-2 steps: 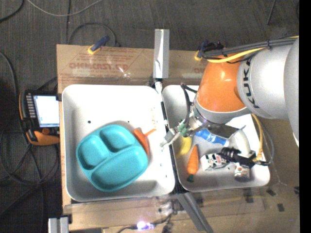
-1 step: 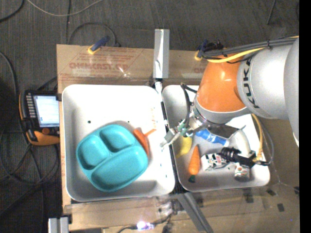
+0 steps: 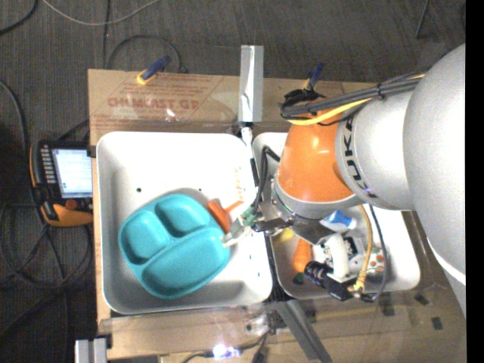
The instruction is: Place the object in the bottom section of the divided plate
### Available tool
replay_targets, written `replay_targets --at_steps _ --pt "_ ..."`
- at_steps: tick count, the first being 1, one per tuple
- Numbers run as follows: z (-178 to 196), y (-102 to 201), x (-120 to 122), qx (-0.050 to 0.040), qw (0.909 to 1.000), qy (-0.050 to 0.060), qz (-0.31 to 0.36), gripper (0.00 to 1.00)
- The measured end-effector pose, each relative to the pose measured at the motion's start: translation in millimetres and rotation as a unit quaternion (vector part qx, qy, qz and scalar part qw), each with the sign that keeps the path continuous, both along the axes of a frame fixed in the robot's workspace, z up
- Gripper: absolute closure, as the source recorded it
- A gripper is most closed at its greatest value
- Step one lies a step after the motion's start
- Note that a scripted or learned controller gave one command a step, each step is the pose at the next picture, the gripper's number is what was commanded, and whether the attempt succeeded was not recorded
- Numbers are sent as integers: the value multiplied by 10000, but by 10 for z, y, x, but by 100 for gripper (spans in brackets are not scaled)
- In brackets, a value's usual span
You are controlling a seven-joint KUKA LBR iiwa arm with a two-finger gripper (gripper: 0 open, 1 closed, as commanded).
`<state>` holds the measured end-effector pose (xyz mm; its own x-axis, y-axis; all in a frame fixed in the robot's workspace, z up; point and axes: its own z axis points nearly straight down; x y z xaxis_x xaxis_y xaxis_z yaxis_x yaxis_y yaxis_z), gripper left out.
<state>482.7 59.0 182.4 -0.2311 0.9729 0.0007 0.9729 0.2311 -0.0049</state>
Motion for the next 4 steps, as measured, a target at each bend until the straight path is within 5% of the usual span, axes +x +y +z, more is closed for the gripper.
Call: replay_targets --at_steps 1,2,3,4 --pt "80 -2 4 -1 10000 11 -1 100" --pt "0 397 0 7 9882 3 1529 100" --pt "0 398 0 7 9882 2 1530 0" --pt "-901 879 50 26 9953 -105 967 0"
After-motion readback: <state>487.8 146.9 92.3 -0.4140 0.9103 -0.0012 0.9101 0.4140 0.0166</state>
